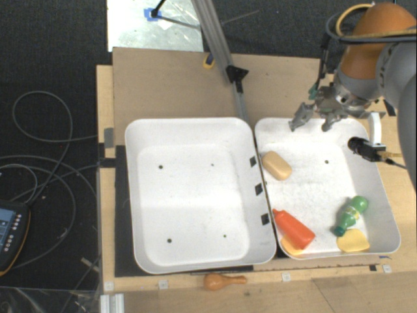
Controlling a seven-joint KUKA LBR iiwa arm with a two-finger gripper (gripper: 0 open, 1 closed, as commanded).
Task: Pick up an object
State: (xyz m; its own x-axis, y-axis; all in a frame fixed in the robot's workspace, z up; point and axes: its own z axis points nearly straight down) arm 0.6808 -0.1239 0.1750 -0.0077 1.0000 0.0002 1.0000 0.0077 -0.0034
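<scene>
An orange gourd-shaped piece (pixel 225 280) lies on the tabletop (pixel 169 83) at the front edge, just outside the left bin (pixel 192 191). In the right bin (pixel 326 175) sit a tan block (pixel 277 165), an orange wedge (pixel 294 228), a green bottle (pixel 350 215) and a yellow piece (pixel 354 241). My claw (pixel 315 119) hangs over that bin's far edge, fingers spread apart, gripping nothing.
</scene>
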